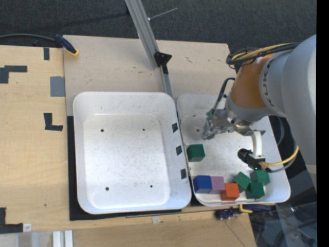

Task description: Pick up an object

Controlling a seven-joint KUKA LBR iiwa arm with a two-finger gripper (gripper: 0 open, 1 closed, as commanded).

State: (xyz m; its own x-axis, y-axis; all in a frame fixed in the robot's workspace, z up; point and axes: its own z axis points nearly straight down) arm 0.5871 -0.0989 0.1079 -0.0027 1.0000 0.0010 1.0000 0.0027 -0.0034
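Look at the right bin [267,138]: your arm [277,86] reaches in from the right, its orange band sitting above the wrist, and the claw [209,131] hangs over the upper left part of that bin's floor. You cannot tell from this angle how the claw stands; its tips are a small grey blur against the white.

Just below the claw, and apart from it, you see a lone green block [195,152] lying on the bin floor near the left wall. Nothing shows in the claw's grasp.

Along the bottom edge of the same bin you have a row of blocks packed close: a blue block [202,183] at the left, a pale purple block [217,182] touching it, then an orange block [231,190] just beside that. To the right of the orange one sits a cluster of dark green blocks [253,183], pressed together in the bin's lower right corner.

The left bin [123,151] lies side by side with the right one, their walls touching. A slanted metal bar [144,27] runs down from the top of the view to the gap between the bins.
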